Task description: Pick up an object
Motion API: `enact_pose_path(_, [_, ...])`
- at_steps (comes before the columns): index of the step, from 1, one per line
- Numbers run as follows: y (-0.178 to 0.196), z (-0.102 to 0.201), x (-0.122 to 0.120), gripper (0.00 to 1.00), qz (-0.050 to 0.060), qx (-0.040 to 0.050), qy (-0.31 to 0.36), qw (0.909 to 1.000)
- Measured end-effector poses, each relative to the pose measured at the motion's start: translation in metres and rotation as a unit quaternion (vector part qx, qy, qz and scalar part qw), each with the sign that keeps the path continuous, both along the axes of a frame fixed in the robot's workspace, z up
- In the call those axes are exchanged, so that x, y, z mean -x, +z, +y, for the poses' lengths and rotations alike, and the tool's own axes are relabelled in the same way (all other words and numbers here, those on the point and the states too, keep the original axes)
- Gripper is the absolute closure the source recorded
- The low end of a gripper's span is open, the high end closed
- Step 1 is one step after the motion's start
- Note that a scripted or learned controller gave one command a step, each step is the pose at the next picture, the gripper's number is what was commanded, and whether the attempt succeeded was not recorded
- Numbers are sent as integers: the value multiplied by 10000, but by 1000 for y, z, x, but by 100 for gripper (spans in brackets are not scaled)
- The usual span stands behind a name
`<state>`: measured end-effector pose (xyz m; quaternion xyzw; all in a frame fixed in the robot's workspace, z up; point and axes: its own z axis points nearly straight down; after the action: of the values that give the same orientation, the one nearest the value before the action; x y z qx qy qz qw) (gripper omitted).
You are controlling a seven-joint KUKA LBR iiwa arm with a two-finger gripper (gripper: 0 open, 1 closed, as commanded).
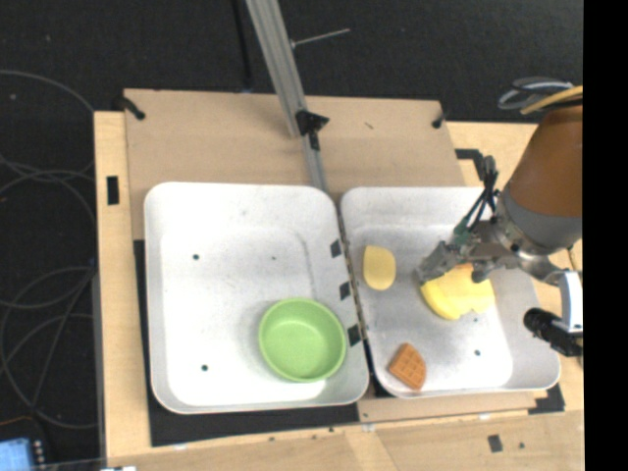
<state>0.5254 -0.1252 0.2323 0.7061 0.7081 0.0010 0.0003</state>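
The right bin (491,361) holds a large yellow object (453,297), a small pale yellow piece (380,267) near its left wall, and an orange waffle-like piece (407,366) at its front. My gripper (459,263) hangs at the upper left edge of the large yellow object, with the arm's orange band (551,165) above it at the right. A green bowl (302,339) sits in the front right corner of the left bin (216,253).
A grey metal pole (280,67) rises from the back of the bench down to the seam between the bins. Black cables lie on the dark floor at the left. Bare wooden bench surrounds both bins.
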Motion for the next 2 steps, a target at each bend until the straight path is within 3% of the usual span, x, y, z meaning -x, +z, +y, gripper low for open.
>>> enact_pose_path(1, [0, 0, 0, 0, -2, -1, -6, 10000])
enact_pose_path(2, [-57, -10, -4, 0, 31, 14, -21, 10000])
